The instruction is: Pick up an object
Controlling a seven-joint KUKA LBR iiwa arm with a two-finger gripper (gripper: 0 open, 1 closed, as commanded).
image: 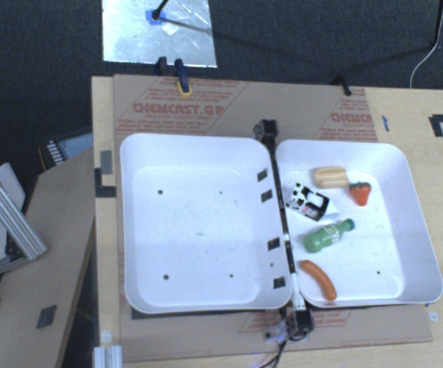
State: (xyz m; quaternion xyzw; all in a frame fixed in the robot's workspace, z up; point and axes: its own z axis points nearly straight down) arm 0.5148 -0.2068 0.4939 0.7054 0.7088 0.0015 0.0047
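The right bin holds several small objects. A tan bread roll lies near its back, with a red strawberry just to its right. A black-and-white patterned block rests close to the divider. Below it lies a green bottle on its side, tilted. An orange sausage lies near the bin's front edge.
The left bin sits beside the right one on a cardboard sheet. A shiny metal plate lies on the dark floor behind the bench. An aluminium frame piece stands at the far left.
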